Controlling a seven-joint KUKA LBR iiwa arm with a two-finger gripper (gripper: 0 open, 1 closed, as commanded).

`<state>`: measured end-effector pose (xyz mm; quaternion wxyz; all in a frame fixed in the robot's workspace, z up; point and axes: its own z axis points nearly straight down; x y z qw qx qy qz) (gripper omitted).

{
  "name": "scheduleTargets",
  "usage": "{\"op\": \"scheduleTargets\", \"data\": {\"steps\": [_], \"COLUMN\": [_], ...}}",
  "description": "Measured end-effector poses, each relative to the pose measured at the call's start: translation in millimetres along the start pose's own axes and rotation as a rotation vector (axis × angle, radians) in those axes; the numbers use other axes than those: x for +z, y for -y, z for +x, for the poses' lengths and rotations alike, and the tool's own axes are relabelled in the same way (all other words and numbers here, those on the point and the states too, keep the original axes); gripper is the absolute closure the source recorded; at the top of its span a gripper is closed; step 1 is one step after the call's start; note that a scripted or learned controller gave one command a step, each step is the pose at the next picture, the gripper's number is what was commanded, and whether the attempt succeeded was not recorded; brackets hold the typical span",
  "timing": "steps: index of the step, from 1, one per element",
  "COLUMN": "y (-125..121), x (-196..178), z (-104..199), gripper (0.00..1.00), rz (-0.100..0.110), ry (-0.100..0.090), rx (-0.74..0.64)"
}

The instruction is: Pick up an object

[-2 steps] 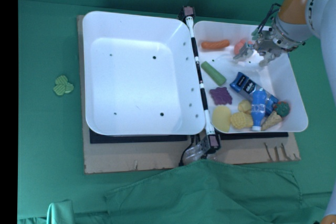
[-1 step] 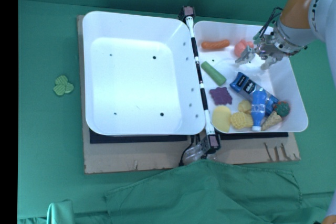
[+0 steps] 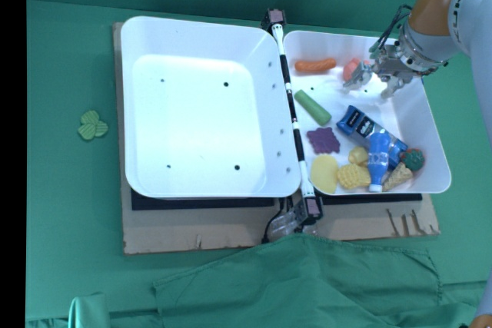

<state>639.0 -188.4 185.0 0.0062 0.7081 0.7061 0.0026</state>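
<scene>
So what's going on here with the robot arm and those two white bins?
The arm reaches in from the right, its pincer hanging over the far end of the right bin, next to a small orange-red piece. Whether it grips that piece isn't clear. The other toys lie loose in that bin: an orange carrot-like piece, a green stick, a blue bottle.

Bright even light, glare on left bin (image 3: 146, 42), sharp
</scene>
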Motion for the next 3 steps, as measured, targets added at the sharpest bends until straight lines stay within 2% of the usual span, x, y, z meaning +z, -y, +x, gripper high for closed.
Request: {"op": "scheduleTargets", "data": {"steps": [1,2,3], "y": [-26.5,-27.7,-12.7], "x": [1.0,-14.3,-0.8], "z": [0.6,-0.8,0.7], "gripper": [0.0,1.0,1.0], "rz": [0.001,-0.007,-0.002], "ry": [-0.001,0.003,0.001], "rx": [-0.001,0.001,0.0]}}
